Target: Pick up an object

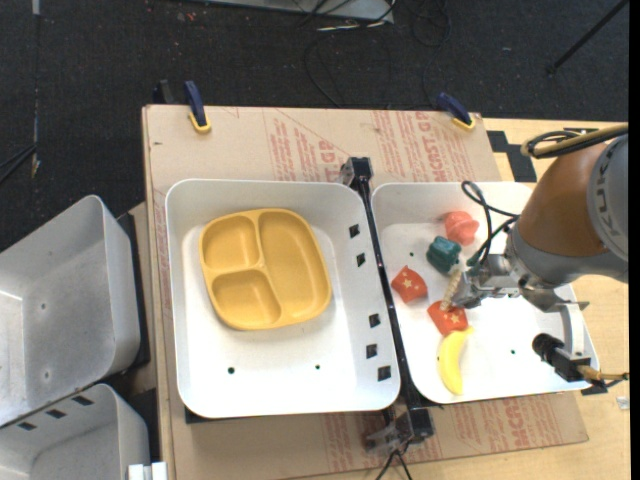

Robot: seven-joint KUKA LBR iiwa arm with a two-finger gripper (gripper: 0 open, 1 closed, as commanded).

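While my arm (pixel 575 213) reaches in from the right over the right-hand bin (pixel 500 383), the nearest thing on its floor is a yellow banana (pixel 452 360), lying close to the front wall. Just behind it sits a red strawberry-like piece (pixel 447 317), and my gripper (pixel 462 290) is down right above it; whether it is spread or pinching anything I cannot tell. A second red piece (pixel 409 285) lies a little to the left, a dark green object (pixel 443 253) beside the gripper farther back, and a pinkish-red one (pixel 460 225) beyond that. Across the divider, the left bin (pixel 280 383) holds a yellow sectioned plate (pixel 266 266). Two blue clamps (pixel 197 108) pin the board's far edge.
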